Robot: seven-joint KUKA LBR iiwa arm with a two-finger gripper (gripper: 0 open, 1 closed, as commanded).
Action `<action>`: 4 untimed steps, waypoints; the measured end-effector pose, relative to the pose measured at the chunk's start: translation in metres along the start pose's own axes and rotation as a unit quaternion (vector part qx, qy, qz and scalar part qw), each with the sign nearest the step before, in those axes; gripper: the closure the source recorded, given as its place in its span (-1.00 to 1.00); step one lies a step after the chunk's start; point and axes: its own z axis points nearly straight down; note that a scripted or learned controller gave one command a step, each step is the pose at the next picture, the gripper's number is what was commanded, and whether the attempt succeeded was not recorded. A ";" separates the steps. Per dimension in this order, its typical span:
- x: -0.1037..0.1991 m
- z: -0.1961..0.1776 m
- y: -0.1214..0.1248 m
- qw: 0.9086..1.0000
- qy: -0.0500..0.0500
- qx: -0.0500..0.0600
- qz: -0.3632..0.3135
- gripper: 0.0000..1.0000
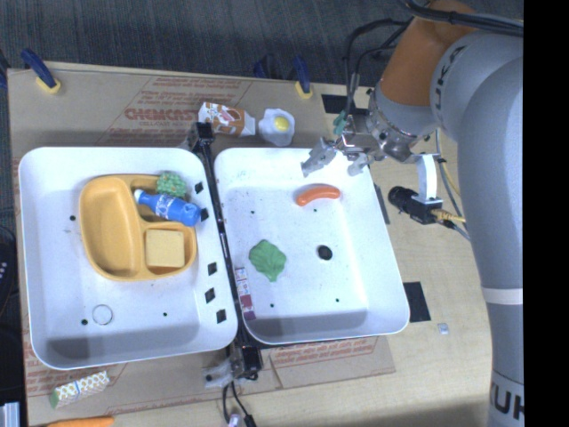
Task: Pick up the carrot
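The carrot [317,195] lies flat in the upper part of the right bin [378,278], with a green leafy piece [268,260] nearer the front of that bin and well apart from it. The gripper [338,160] hovers over the bin's far rim, just above and beside the carrot, its 2 fingers spread apart with nothing between them. In the left bin [44,238] a yellow tray [111,229] holds a blue bottle [167,207].
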 end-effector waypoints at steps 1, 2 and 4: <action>0.038 0.071 -0.044 0.999 0.001 0.001 0.035 -1.00; 0.074 0.101 -0.086 0.994 0.001 0.001 0.112 -1.00; 0.193 0.027 -0.137 0.925 0.001 0.001 0.380 -1.00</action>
